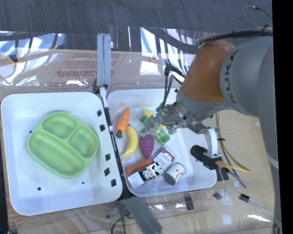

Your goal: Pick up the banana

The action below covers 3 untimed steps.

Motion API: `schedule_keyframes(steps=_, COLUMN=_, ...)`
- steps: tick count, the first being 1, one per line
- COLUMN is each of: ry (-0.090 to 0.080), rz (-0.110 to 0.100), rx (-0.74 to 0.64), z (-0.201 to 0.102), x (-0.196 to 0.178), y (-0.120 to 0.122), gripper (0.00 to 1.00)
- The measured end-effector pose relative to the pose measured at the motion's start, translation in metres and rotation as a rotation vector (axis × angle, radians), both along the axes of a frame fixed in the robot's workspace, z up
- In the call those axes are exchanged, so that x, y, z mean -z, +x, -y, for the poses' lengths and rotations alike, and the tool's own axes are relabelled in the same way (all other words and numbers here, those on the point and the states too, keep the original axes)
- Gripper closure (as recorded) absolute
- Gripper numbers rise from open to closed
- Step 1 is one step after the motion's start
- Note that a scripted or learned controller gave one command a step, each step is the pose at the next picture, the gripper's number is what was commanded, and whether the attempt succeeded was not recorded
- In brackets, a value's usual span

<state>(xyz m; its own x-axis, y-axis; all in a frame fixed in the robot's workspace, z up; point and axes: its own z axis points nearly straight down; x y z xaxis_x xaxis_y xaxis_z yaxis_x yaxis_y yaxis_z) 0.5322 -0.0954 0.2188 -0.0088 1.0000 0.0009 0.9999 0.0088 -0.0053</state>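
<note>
The yellow banana (130, 141) lies in the right bin (198, 182), near its left wall, curved and pointing up and down. My gripper (156, 122) hovers to the banana's right over the bin's middle, above a small yellow piece and a green toy. The grey arm with its orange band covers the bin's upper right. Nothing shows between the fingers.
An orange carrot (122, 120) sits just above the banana, a purple grape bunch (147, 145) beside it on the right. A second carrot (138, 166), a milk carton (157, 167) and a small can (174, 174) lie lower. The left bin holds a green divided plate (63, 143).
</note>
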Motion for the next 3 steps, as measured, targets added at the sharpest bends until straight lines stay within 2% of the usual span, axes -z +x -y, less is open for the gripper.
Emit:
schedule_keyframes(steps=1, ry=-0.001, rz=0.003, rx=-0.116, z=0.039, x=0.023, y=0.083, gripper=0.0)
schedule_keyframes(steps=2, ry=0.0, rz=0.004, rx=-0.285, z=0.077, x=0.127, y=0.107, gripper=0.0)
schedule_keyframes(steps=3, ry=-0.002, rz=0.007, rx=-0.344, z=0.103, x=0.125, y=0.107, gripper=0.0)
